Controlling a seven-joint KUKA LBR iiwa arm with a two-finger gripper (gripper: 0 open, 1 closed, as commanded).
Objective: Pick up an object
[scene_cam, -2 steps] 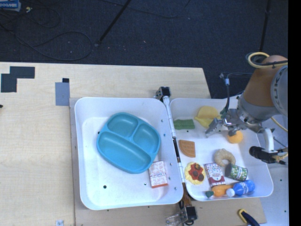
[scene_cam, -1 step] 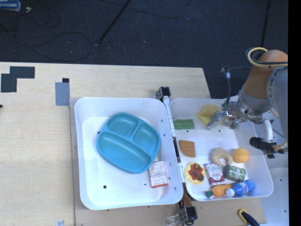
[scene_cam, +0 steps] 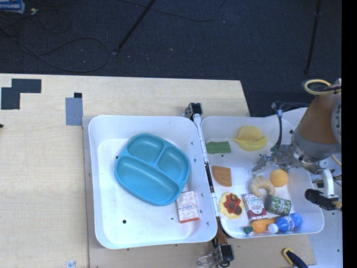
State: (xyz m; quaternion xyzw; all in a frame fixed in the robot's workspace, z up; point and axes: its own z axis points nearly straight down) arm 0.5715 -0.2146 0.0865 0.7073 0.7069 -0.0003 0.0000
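Overhead, the arm (scene_cam: 319,128) reaches into the right bin (scene_cam: 305,221), its pincer (scene_cam: 271,159) low just beside an orange ball (scene_cam: 279,177); whether it is open or closed cannot be told. Around it lie a yellow piece (scene_cam: 250,138), a green block (scene_cam: 218,147) and a can (scene_cam: 277,205). A blue divided plate (scene_cam: 152,168) and a small carton (scene_cam: 187,206) sit in the left bin (scene_cam: 103,228).

Left bin (scene_cam: 106,228): we see open floor around the blue plate (scene_cam: 152,168) and small carton (scene_cam: 187,206).
Right bin (scene_cam: 318,219): we find toys packed closely; arm (scene_cam: 318,128) overhangs its right side.
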